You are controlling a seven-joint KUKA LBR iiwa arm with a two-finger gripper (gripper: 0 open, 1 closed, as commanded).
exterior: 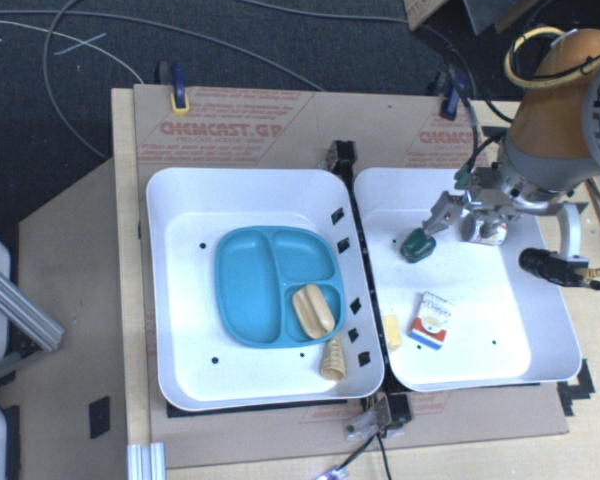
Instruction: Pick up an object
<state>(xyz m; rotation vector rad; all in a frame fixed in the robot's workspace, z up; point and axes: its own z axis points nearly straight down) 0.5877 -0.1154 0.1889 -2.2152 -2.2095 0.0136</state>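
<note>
Tan roll [332, 360] at left bin [170, 268] front edge, fingers [442, 214] spread, near dark green object [417, 245], not gripping it

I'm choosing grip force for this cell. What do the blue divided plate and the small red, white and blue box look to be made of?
Blue divided plate: probably moulded plastic, with an even matte colour and soft rounded rims. Small box: likely printed cardboard, flat-faced with sharp edges; the print is too small to read.

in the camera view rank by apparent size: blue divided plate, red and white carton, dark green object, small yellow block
1. blue divided plate
2. red and white carton
3. dark green object, nearly the carton's size, so unsure
4. small yellow block
</note>
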